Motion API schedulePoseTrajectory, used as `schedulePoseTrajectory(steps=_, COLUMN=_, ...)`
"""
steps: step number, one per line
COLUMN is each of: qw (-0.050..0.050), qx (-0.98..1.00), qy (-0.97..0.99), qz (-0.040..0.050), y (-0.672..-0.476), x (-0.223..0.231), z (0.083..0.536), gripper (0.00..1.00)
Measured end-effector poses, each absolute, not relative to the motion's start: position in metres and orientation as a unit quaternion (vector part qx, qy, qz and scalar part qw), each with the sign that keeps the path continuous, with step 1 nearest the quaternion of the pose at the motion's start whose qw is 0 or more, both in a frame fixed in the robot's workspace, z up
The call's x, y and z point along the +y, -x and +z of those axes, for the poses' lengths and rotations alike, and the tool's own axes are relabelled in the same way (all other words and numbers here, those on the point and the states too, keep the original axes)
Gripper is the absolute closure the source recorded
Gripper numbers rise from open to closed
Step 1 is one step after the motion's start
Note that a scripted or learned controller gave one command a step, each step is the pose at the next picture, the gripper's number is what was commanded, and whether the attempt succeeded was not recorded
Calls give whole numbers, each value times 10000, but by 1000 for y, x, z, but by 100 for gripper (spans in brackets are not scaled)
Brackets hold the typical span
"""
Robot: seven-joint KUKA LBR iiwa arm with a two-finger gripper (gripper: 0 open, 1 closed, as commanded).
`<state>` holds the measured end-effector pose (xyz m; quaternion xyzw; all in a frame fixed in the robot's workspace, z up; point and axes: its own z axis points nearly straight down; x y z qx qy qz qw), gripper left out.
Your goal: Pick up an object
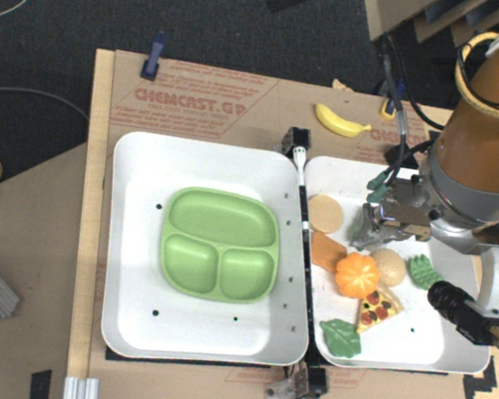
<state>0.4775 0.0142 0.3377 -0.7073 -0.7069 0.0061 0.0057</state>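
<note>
The right bin (449, 356) holds a small pile of toy food: an orange tangerine (356, 275), a beige egg-like ball (388, 265), a tan round cookie (325, 213), an orange wedge (326, 249), a pizza slice (379, 309), a dark green leaf (342, 337) and a light green piece (422, 271). My gripper (366, 235) hangs over the upper middle of this bin, its tips just above the tangerine and the beige ball. Nothing shows between the tips.
The left bin (125, 296) carries a green three-compartment plate (220, 243). A yellow banana (341, 121) lies on the cardboard behind the right bin. A black cylinder (460, 309) on the arm overhangs the right bin's right side.
</note>
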Motion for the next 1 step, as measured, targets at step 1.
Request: schedulePoseTrajectory(steps=1, qw=-13, qx=-7069, qy=7073, qz=-13, y=-480, x=13, z=356, gripper=100)
